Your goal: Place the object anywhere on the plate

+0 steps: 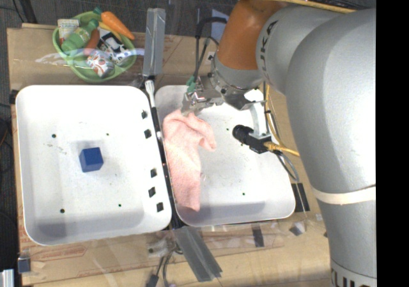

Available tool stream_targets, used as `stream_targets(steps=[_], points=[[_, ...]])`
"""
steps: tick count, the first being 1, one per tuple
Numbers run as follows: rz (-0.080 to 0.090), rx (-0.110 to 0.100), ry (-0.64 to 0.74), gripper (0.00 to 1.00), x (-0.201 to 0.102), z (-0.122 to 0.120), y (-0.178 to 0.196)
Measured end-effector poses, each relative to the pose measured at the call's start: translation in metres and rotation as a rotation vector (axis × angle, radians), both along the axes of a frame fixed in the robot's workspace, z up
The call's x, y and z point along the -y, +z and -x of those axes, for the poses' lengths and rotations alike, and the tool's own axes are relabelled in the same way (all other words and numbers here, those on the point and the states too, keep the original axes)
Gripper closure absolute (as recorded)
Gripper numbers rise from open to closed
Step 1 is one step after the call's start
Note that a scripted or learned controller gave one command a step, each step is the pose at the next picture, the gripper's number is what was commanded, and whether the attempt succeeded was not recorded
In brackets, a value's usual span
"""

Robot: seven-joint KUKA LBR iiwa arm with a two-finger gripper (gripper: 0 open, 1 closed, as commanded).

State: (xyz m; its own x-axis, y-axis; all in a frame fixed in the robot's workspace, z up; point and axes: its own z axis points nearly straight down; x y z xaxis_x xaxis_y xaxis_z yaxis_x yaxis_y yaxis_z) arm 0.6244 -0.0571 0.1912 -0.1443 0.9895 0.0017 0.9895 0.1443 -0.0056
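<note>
My gripper (pixel 193 101) sits at the right bin's (pixel 275 206) 11 o'clock corner; I cannot tell its state. Small blue cube (pixel 91 158) lies at 8 o'clock, well apart, in the left bin (pixel 38 103).

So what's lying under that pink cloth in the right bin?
The pink cloth drapes over the right bin's left wall and floor. The white floor shows around it. Whatever lies beneath is covered, so I cannot tell. The hand is at its top end.
</note>
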Motion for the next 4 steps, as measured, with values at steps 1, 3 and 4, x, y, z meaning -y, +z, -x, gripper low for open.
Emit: stream_targets(steps=[1,3,4], points=[[0.000,0.003,0.009,1.00,-0.001,0.000,0.040],[-0.002,0.002,0.818,1.00,-0.085,0.035,0.037],[-0.003,0.002,1.225,1.00,-0.135,0.067,0.035]])
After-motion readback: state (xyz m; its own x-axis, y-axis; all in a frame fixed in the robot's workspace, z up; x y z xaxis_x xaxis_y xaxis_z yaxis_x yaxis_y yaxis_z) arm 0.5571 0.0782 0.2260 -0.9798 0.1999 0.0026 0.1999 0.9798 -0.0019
